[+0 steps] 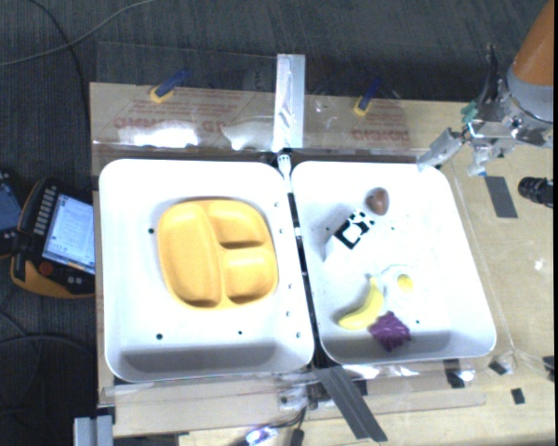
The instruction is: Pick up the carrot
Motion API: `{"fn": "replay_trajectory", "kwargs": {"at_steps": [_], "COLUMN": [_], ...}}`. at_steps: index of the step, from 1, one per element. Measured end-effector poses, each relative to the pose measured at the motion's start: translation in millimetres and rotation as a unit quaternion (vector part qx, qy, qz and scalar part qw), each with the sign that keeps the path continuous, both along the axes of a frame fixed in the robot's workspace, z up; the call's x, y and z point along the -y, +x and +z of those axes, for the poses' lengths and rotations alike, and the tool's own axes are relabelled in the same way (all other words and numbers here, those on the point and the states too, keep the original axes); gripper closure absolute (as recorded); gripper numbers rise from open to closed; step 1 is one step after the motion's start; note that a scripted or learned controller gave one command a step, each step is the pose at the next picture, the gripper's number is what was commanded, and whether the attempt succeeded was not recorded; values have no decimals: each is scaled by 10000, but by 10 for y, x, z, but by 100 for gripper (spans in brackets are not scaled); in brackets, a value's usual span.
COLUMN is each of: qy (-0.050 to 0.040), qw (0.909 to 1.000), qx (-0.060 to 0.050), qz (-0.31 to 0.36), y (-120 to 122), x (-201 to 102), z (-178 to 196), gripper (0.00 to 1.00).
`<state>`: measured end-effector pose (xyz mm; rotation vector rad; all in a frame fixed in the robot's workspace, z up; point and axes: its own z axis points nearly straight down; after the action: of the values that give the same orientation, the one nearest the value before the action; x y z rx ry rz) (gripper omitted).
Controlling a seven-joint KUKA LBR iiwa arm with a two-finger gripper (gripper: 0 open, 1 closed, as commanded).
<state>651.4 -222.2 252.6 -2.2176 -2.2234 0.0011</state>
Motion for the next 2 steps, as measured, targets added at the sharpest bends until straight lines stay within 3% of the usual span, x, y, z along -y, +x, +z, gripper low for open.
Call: {"fn": "replay_trajectory", "kwargs": {"at_steps": [1,2], "qy": [-37,-34], "qw": [9999,9855], "qx": [129,59], "qz": [60,1696], "y": [-328,-1000], "x": [-441,-377], "z": [-1287,-1624], "gripper": [0,0]}}
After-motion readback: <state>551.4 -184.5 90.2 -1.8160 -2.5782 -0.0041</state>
